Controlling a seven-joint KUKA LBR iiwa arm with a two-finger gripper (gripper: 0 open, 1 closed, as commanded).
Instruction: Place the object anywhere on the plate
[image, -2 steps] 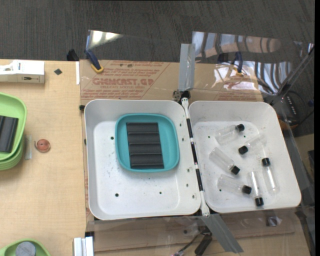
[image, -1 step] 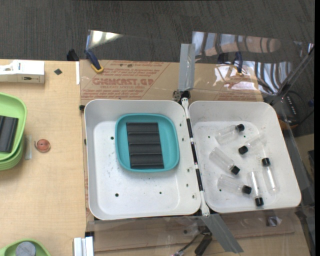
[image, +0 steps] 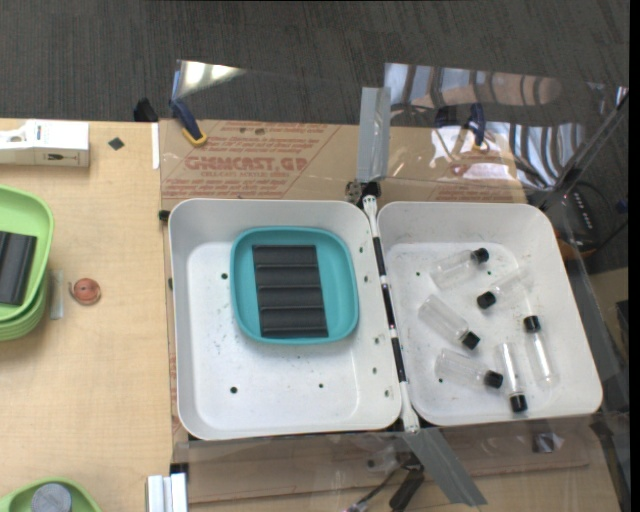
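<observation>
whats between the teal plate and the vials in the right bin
In the camera view, bare white floor and the bins' joined rims separate the teal plate from the vials.

Red print on the cardboard sheet (image: 250, 160) behind the bins: big line reads roughly "CHEMCAST GP", mirrored or smeared, so letters uncertain. Smaller red lines above and below it, too small to read. White box (image: 45, 145) at top left has dark marks, unreadable.
</observation>
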